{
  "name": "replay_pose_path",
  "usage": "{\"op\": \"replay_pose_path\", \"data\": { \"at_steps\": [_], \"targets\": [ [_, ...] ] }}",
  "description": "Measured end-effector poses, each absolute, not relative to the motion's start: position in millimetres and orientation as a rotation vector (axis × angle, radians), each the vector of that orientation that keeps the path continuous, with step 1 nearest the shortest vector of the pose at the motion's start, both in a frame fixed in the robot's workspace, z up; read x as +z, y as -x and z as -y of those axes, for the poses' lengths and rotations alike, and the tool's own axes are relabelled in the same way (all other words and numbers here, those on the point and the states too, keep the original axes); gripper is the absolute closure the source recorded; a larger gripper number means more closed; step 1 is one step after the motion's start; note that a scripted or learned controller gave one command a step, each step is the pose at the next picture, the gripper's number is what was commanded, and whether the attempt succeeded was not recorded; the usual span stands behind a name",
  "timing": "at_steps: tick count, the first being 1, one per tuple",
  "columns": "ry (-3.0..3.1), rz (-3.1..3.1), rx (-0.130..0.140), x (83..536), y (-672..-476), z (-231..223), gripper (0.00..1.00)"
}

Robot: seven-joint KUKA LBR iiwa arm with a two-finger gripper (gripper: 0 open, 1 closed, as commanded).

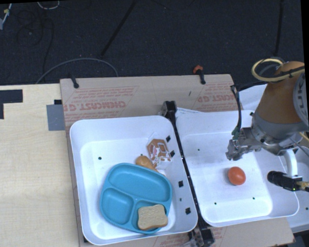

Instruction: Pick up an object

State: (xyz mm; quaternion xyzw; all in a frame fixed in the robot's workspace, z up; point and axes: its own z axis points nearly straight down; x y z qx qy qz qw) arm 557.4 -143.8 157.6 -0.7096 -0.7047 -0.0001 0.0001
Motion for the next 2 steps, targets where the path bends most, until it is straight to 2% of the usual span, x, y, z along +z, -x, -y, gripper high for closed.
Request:
{"op": "replay_pose_path", "data": {
  "at_steps": [1,2],
  "targets": [
    [2.221,2.224,-0.002,201,-560.0,140,1.0],
    [2.221,2.222,0.0,220,-560.3,141,1.0]
  ]
}}
